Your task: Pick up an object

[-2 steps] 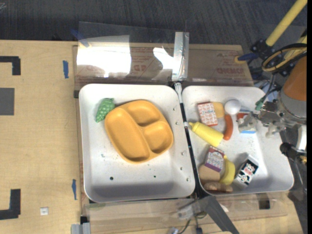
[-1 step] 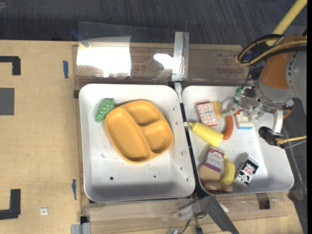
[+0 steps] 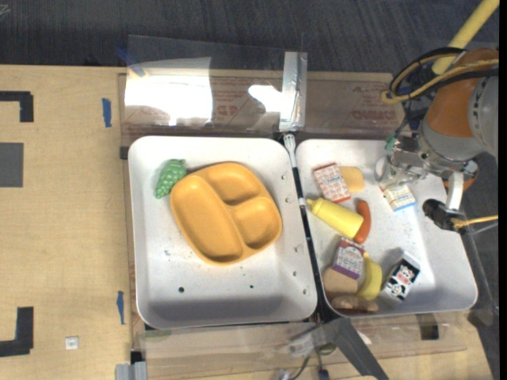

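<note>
The likeliest thing to pick is the small white carton with a blue edge, lying flat near the upper right corner of the right bin — it sits just under the hand, which hangs over that corner at the right of the frame. Whether the hand is open or closed cannot be told from this slanted view; nothing shows between its parts, so I judge it holds nothing.

To do the step well, the hand should come straight down over the carton's middle and close across its narrow side, since a flat box offers little height to catch. The bin's wall is close on the upper side, so the approach wants to stay a touch inward.

Lower and left in the same bin lie a red-and-white packet, a yellow bottle touching an orange sausage, a purple-labelled packet, a banana and a black-and-white carton — all well apart from the carton. The left bin holds a yellow divided dish and green grapes.
</note>
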You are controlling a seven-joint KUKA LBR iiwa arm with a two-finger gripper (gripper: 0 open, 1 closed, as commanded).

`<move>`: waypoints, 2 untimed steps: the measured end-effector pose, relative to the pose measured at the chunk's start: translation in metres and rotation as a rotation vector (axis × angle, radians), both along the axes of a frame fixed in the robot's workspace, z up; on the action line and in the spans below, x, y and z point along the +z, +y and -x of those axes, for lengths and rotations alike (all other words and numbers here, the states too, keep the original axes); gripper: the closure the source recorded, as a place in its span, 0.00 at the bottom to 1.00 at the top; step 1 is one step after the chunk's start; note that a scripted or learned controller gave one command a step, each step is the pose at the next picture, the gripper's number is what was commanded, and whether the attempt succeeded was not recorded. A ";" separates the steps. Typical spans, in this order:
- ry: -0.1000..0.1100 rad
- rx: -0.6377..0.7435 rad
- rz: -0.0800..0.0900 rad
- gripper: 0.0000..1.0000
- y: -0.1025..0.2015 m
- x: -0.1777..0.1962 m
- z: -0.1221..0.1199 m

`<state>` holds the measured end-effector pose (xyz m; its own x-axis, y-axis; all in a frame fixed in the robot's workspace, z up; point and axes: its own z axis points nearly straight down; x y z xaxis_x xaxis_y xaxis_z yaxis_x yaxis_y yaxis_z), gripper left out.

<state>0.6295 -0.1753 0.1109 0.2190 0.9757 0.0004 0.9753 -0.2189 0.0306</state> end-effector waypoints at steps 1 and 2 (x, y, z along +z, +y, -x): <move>0.027 -0.305 -0.011 1.00 0.050 -0.024 -0.038; 0.024 -0.621 -0.016 1.00 0.098 0.076 -0.038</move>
